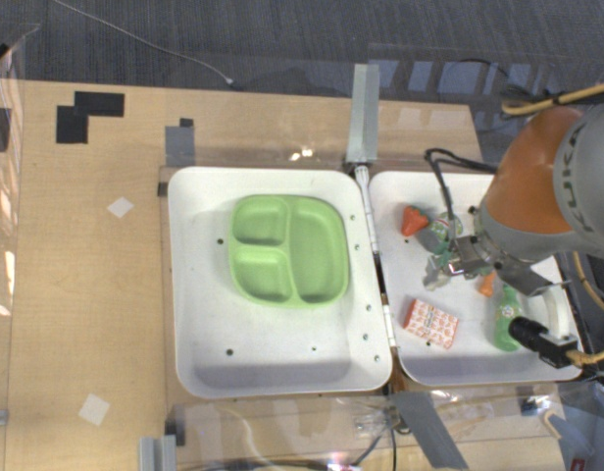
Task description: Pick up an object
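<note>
Surface [76, 292]: pale wood, filling the left and middle of the frame, with black tape marks at upper left and two white bins side by side on it.
Left bin [199, 351]: shallow and white, centre of the frame; it holds a green divided plate [287, 248] with three compartments, lying flat in the bin's upper middle.
Right bin [392, 204]: shallow and white, right of centre, touching the left bin along a shared metal divider.
Arm [552, 180]: grey with an orange band, reaching in from the right edge and covering the right bin's right side.
Tool [447, 263]: low over the middle of the right bin, metal parts pointing toward the left; whether it is released or clenched cannot be told, and nothing can be seen between its tips.
Orange-red object [413, 221]: upper left part of the right bin, just beside the tool.
Patterned pink packet [430, 323]: lower left part of the right bin, lying flat, apart from the tool.
Green object [505, 324]: lower right of the right bin, partly under the arm.
Small orange piece [486, 285]: just above the green object, beside the arm.
</note>
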You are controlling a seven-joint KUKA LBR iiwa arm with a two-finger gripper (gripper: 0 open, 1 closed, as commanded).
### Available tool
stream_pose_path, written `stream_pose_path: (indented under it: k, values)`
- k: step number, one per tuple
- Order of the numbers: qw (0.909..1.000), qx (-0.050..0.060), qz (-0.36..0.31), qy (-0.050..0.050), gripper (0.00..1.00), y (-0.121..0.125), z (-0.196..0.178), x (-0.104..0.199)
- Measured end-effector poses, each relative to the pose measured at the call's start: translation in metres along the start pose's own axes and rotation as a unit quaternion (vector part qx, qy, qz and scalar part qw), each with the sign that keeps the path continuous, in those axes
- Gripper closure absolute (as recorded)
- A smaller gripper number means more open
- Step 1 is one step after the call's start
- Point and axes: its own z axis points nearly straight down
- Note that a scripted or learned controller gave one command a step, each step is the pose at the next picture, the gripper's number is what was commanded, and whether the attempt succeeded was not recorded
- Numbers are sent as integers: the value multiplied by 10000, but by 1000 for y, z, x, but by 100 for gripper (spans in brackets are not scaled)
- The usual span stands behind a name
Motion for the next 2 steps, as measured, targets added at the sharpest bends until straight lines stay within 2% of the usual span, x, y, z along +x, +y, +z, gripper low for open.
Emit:
stream_pose_path:
  k: [1, 2]
  values:
    - [9591, 29, 2829, 0, 100, -9, 2, 71]
    - [8817, 39, 4718, -7, 100, 9, 3, 124]
